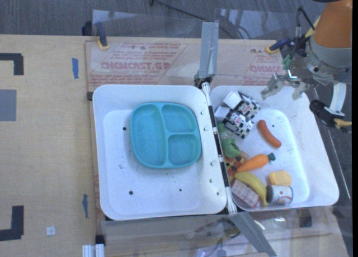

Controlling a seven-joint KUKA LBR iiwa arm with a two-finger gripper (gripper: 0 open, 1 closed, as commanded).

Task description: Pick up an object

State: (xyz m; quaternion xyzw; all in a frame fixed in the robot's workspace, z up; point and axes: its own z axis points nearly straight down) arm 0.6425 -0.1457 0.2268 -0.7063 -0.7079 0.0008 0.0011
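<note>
My gripper [285, 89] hangs over the far edge of the right bin [319, 155], fingers spread open with nothing between them. In that bin lie a red sausage [268, 133], a black-and-white spotted toy [241, 118], a white box [231, 99], a carrot [254, 162], a banana [251, 182], a yellow block [279, 177], a small can [279, 194] and green pieces [229, 147]. The sausage is the nearest item, below and left of the gripper.
The left bin [112, 155] holds a teal divided plate [166, 134]. A grey metal post [208, 55] stands behind the divider between the bins. Cables and the orange band of the arm [334, 24] fill the top right.
</note>
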